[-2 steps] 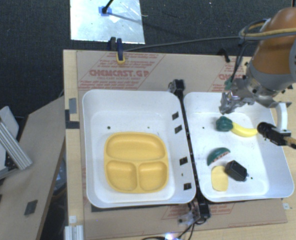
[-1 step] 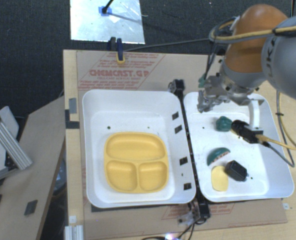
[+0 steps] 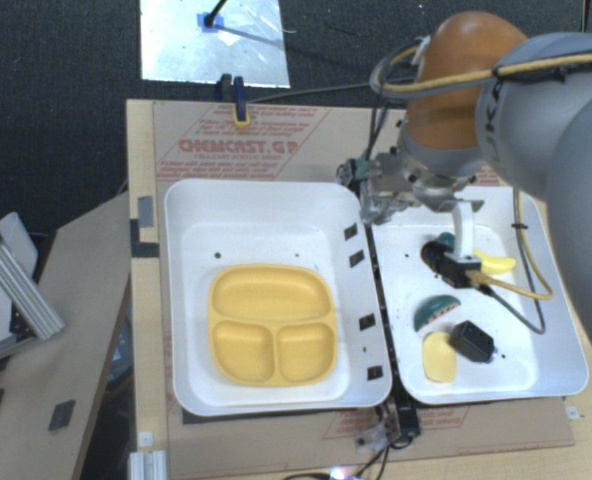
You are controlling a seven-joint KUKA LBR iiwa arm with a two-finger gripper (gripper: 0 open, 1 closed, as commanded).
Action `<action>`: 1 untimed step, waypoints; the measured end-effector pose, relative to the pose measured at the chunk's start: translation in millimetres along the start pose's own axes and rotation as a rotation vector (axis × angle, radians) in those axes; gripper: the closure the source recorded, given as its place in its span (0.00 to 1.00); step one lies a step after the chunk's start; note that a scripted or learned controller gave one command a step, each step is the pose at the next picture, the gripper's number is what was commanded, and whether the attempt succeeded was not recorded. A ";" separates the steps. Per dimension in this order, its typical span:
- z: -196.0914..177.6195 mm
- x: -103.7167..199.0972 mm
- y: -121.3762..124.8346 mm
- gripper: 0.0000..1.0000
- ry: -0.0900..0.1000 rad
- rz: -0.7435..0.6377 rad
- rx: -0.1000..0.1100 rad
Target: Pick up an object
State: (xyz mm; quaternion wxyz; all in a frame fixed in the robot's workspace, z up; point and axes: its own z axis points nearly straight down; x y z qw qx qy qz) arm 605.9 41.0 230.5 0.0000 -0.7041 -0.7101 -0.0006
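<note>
The right bin (image 3: 536, 368) holds a teal half-round object (image 3: 435, 310), a pale yellow piece (image 3: 439, 357) and a small black block (image 3: 472, 341), grouped near its front. A small bright yellow object (image 3: 497, 264) lies further back. My gripper (image 3: 374, 200) hangs over the back left corner of the right bin, by the wall between the two bins, well apart from these objects. Nothing can be seen held in it.
The left bin (image 3: 206, 218) holds a yellow divided plate (image 3: 272, 323) toward its front. The bulky grey arm and orange band (image 3: 466, 58) cover the right bin's back right part. Cardboard (image 3: 246, 138) lies under both bins.
</note>
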 end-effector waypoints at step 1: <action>-7.4 58.3 9.6 1.00 0.001 -0.001 -0.003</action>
